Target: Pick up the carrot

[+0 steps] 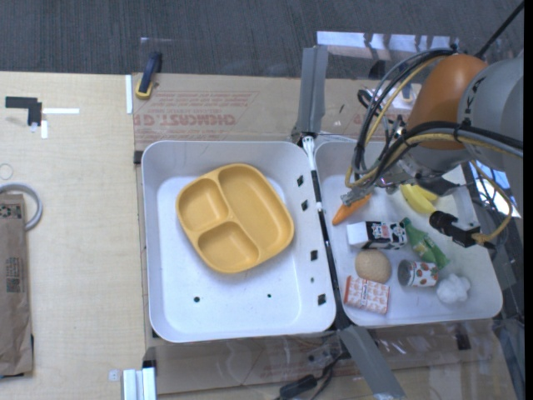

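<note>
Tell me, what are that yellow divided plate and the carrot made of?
The yellow plate looks like moulded plastic: uniform colour, matte sheen, rounded compartment walls. The carrot is probably a plastic toy: flat, even orange. It is too small to be sure.

A dark grey carpeted floor point(208, 15) is seen beyond the desk point(67, 307). The desk is surfaced in pale wood, with a brown cardboard sheet point(216, 111) laid across its far part.

yellow divided plate point(236, 216) in left bin point(158, 248) | banana point(416, 197), can point(418, 273) in right bin point(483, 302)
</note>
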Controlling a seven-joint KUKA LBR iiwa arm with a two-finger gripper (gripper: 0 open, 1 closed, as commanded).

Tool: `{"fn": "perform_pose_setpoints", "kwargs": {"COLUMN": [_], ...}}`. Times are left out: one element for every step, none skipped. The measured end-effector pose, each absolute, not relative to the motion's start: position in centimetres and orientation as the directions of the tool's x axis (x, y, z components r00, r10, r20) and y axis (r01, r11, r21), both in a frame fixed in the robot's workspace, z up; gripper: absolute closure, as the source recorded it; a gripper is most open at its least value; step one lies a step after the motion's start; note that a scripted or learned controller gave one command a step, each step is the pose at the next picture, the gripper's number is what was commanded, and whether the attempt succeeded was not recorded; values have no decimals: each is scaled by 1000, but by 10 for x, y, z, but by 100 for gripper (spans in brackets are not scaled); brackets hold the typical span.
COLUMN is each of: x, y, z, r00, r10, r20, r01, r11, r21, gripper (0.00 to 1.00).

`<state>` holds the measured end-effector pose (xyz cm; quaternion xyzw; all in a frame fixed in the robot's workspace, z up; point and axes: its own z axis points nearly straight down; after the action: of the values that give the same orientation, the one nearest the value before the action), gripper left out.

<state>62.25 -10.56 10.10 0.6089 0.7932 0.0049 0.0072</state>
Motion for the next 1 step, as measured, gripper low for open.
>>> {"fn": "perform_pose_setpoints", "kwargs": {"x": [615], "y": [-139], "z": [150], "r00": [-355], "r10": [935], "r20": [-4], "r01": [935], "r11": [355], "r21": [1], "gripper": [0]}}
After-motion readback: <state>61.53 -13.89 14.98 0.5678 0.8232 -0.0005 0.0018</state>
